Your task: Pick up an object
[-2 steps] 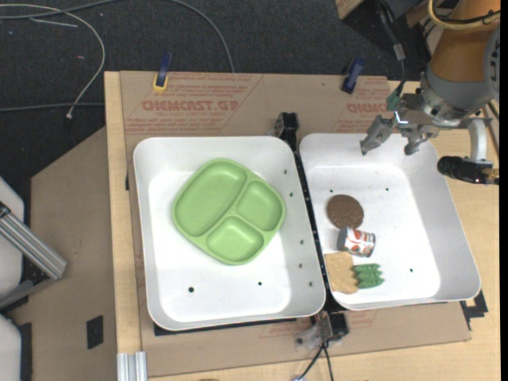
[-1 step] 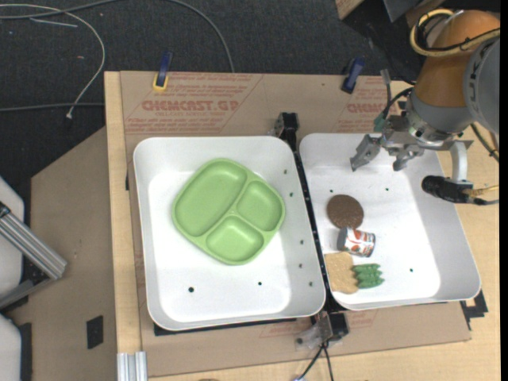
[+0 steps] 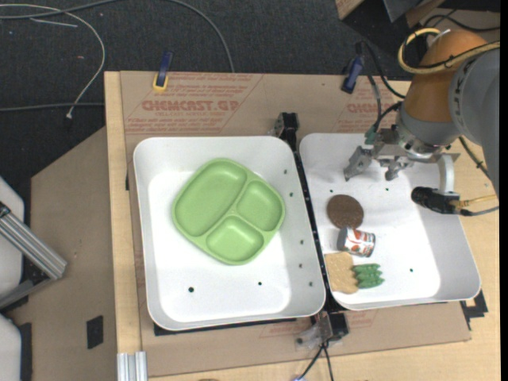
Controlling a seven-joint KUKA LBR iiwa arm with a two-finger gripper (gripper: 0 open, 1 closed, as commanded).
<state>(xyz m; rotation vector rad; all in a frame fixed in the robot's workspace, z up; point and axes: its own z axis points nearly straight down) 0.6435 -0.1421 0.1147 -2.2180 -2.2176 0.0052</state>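
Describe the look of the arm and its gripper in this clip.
The arm is a thick, rounded grey body with a broad orange band above the wrist. A yellow cable loops beside the band, and thin dark cables run down along it. The gripper is a small grey metal assembly with angular parts. A black cylindrical piece sticks out to one side.

KUKA iiwa arm (image 3: 476,86): smooth rounded grey housing on the last link. Orange band (image 3: 440,70) above the wrist, broad and glossy. Yellow cable loop (image 3: 421,46) over the band; thin black cables run alongside. Wrist flange in pale grey metal. Two-finger gripper (image 3: 375,163): grey metal, angular, slim fingers. Black cylindrical fitting (image 3: 435,199) on a pale bracket beside the wrist, yellowish lead at its end.
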